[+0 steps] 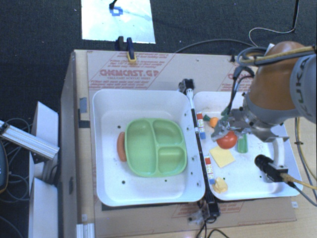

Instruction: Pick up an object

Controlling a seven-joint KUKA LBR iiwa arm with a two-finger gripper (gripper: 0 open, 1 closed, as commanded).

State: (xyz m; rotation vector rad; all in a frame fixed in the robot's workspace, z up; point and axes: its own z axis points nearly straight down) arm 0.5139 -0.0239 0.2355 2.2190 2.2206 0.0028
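**Gripper low over the red tomato**

The arm [277, 83] reaches into the right bin [287, 190]. Its gripper [224, 129] sits just above the red tomato [227, 141], spread impossible to tell. Yellow block [222, 157] lies below, green piece [242, 143] beside it. Best bet: centre on the tomato, descend straight, close gently.

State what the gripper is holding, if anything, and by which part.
It cannot be told. The gripper sits right above the tomato in the right bin, but no grasp is visible.

left bin [106, 133]: green divided plate [155, 147] | orange sausage [121, 147] touching plate's left edge
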